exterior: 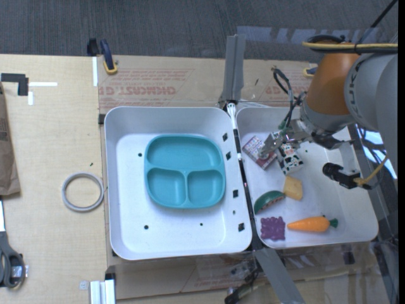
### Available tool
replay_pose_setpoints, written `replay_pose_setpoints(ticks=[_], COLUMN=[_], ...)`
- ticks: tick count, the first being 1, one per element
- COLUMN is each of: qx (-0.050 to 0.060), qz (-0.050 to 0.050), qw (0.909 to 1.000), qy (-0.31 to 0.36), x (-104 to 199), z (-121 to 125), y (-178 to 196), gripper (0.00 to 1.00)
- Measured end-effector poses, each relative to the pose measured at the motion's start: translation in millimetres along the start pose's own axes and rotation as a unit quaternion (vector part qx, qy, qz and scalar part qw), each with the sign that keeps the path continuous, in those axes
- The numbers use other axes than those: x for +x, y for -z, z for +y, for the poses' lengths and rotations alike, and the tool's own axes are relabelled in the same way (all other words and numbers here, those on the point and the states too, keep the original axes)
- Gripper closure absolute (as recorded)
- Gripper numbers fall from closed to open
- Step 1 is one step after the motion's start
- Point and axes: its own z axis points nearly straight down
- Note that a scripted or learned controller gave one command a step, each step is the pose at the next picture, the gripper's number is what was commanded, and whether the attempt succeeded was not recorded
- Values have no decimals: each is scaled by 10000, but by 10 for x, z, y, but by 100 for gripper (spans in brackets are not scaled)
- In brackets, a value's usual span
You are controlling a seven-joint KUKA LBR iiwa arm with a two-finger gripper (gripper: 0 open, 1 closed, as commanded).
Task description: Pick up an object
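The grey arm with its orange band comes in from the right and reaches down into the right bin. My gripper is low over the bin's upper left part. It sits between a pink and white packet on its left and a small black and white toy just below it. It looks very close to both, and I cannot tell whether it touches either. Lower in the same bin lie a yellow wedge, a green and red melon slice, purple grapes and an orange carrot.
The left bin holds a teal divided plate. A grey ring lies on the bench left of the bins, with scissors at the lower left edge. A black cable part hangs over the right bin.
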Motion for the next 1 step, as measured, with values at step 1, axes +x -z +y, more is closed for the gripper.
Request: replay_pose_setpoints(ticks=[1], qx=[-7], qz=[-11], qw=[10000], qy=[-20], x=[-23], z=[2], y=[100], gripper=[100])
